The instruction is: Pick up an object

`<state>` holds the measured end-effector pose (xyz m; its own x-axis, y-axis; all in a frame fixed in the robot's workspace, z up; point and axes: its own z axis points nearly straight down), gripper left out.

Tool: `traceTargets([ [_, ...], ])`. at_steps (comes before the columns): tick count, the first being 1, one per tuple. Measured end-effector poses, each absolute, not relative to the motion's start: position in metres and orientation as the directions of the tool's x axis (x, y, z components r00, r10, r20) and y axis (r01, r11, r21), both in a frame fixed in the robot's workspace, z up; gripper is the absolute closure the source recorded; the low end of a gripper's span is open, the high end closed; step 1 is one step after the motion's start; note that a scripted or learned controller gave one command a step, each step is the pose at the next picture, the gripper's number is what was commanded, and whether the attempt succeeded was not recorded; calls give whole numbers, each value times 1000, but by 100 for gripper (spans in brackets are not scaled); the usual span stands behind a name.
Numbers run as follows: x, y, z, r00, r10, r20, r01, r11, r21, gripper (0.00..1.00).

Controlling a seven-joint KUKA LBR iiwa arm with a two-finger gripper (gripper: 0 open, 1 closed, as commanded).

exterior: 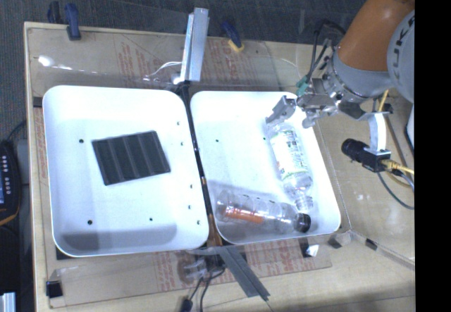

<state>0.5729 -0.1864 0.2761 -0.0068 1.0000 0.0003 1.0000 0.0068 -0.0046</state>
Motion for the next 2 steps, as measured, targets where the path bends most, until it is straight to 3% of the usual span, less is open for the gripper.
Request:
traceTargets([
  [1,548,-211,231,-199,980,1,980,199,-3,0],
  [2,582,-210,203,-82,997,-1,997,82,-2,0],
])
